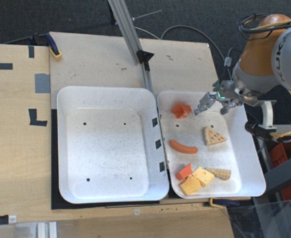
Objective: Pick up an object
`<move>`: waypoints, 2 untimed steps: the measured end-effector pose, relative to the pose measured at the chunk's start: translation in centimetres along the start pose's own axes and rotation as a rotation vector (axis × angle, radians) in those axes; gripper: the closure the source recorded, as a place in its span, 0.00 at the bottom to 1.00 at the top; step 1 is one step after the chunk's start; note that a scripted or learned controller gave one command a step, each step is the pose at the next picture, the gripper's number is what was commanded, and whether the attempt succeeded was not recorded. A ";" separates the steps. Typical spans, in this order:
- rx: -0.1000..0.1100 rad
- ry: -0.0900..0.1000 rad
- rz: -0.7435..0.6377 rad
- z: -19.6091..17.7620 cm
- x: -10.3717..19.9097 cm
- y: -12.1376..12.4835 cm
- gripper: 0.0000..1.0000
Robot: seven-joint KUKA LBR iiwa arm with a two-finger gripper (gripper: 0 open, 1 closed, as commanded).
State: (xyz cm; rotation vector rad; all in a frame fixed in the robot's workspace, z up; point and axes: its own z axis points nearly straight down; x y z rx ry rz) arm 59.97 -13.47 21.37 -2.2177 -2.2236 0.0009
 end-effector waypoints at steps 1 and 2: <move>0.004 -0.001 0.001 4.4 0.1 0.1 0.00; 0.005 -0.001 0.001 8.8 -0.2 -0.2 0.00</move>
